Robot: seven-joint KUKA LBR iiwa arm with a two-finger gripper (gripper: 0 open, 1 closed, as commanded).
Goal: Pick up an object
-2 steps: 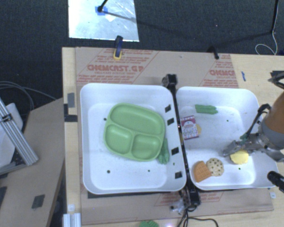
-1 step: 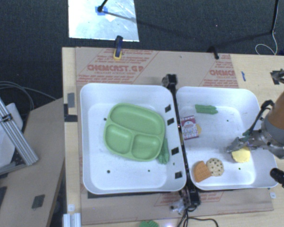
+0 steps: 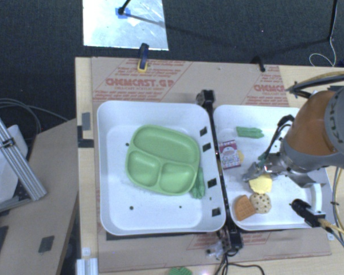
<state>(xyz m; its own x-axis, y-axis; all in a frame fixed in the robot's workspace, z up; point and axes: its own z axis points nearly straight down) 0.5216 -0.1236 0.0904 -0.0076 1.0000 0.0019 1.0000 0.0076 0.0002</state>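
Observation:
My gripper hangs low in the right bin, pointing left, with the grey arm and its orange band behind it. Just under its tip lies a yellow piece; whether they touch I cannot tell. A chocolate-chip cookie and an orange-brown piece lie in front of that. A small red and white packet rests by the bin's left wall. A green pod-like item lies toward the back.
The left bin holds a green divided plate, with a small green item at its right edge. A black divider with clips runs between the bins. Cables trail at the right.

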